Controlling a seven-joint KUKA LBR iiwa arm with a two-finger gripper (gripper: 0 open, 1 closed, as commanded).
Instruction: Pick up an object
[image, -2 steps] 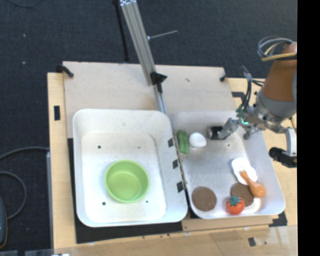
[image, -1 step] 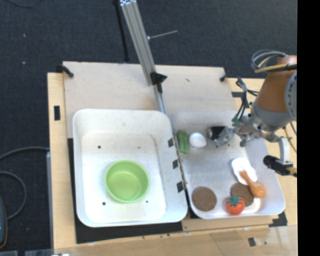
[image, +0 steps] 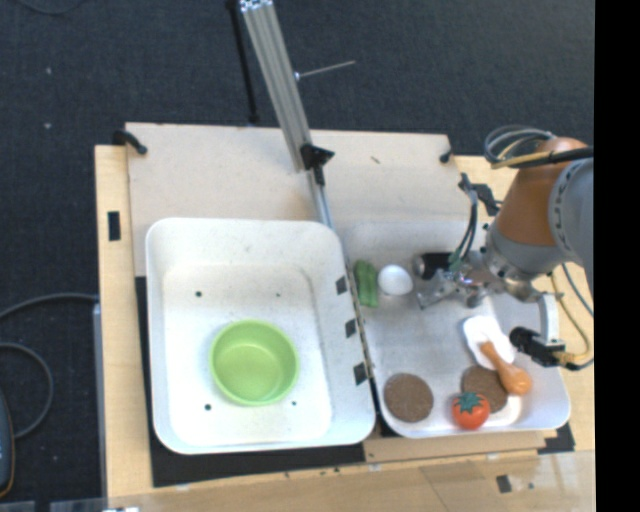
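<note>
My gripper (image: 432, 280) reaches into the right bin (image: 440, 425) from the right, low over its upper middle. Just left of it lies a white egg-shaped ball (image: 395, 279), and beside that a green cucumber-like piece (image: 366, 283) against the bin's left wall. The fingers look dark and metallic; whether they are open or shut is unclear, and nothing visibly sits between them. Toward the bin's front lie a brown round cookie (image: 408, 397), a red tomato (image: 471, 410), a second brown disc (image: 482, 381), and an orange carrot (image: 507, 370) on a white piece (image: 482, 331).
The left bin (image: 170, 250) holds a green bowl (image: 254, 362). A slanted metal pole (image: 285, 90) rises from between the bins at the back. The arm's orange band (image: 530, 205) and cables stand over the right bin's far right side.
</note>
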